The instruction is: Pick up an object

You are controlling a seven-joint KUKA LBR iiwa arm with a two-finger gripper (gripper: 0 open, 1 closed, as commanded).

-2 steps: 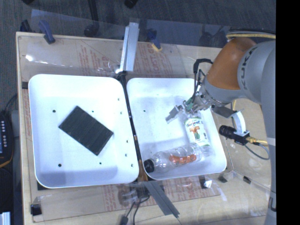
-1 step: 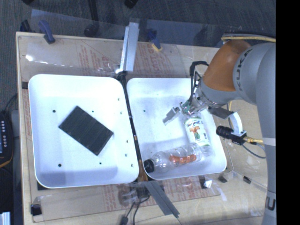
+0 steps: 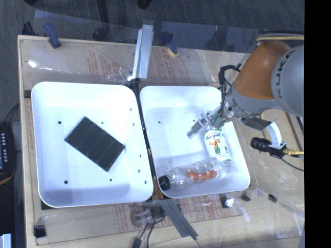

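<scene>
Fixed overhead slant onto both bins [image 3: 36,94]

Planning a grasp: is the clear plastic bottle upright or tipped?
Tipped. The clear plastic bottle with the black cap lies on its side along the right white bin's near wall.

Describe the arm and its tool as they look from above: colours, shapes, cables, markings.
The arm is thick and rounded, grey, with dark lettering on its side. A broad orange band wraps it above the wrist. A thin black cable loops along the wrist. The tool at its tip is small, pale grey metal with a touch of green, ending in two slim fingers.
</scene>
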